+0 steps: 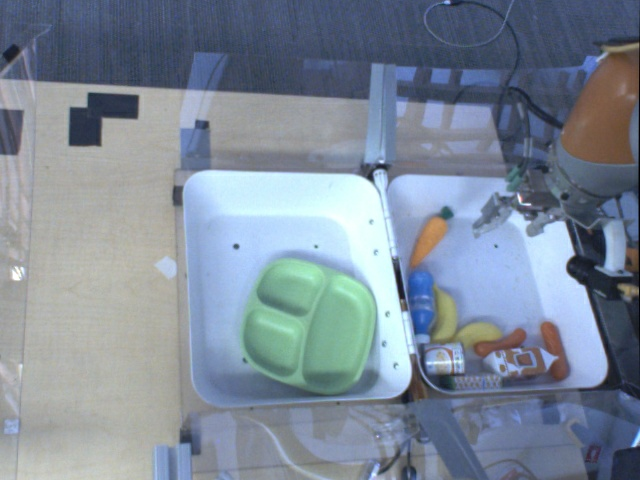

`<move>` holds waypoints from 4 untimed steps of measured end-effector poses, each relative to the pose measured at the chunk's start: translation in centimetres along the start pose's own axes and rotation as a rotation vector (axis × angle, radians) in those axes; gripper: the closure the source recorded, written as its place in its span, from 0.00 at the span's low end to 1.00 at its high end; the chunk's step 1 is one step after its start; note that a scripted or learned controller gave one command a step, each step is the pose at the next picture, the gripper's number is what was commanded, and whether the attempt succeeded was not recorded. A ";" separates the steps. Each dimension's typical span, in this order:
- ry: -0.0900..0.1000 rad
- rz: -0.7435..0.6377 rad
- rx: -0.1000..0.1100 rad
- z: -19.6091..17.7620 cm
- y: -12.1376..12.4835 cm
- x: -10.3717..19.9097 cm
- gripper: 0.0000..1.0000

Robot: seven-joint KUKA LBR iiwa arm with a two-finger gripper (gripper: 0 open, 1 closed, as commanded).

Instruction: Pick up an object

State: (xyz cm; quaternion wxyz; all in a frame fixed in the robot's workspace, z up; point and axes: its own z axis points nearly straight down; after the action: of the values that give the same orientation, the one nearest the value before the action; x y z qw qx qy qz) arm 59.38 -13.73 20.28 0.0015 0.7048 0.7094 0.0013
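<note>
Camera view, from above at a slant: two white bins side by side on a pale wood bench. Left bin holds a light-green divided plate, 3 compartments, rounded corners, sitting toward the near-right part of the bin. Right bin holds the small stuff: a toy carrot, orange w/ green top, tilted, lying near the left wall in the far half; a blue bottle just below it along the same wall; a yellow banana beside the bottle, curving toward the near edge; a small can w/ printed label at the near-left corner; a small carton next to it; an orange-red sausage-shaped piece near the carton's right end and another just above the carton. Arm w/ orange band comes in from the right. Gripper hangs over the far-right part of the right bin, fingers spread apart, nothing between them; well apart from the carrot, to its right.
</note>
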 end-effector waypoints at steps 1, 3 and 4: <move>-0.002 -0.266 -0.026 9.1 3.9 3.0 0.00; -0.001 -0.444 -0.007 -4.9 4.0 7.9 1.00; -0.001 -0.745 -0.003 1.1 5.8 3.8 1.00</move>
State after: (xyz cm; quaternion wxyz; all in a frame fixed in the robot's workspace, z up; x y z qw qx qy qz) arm 65.15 -9.91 19.15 0.0034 0.3982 0.9173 0.0012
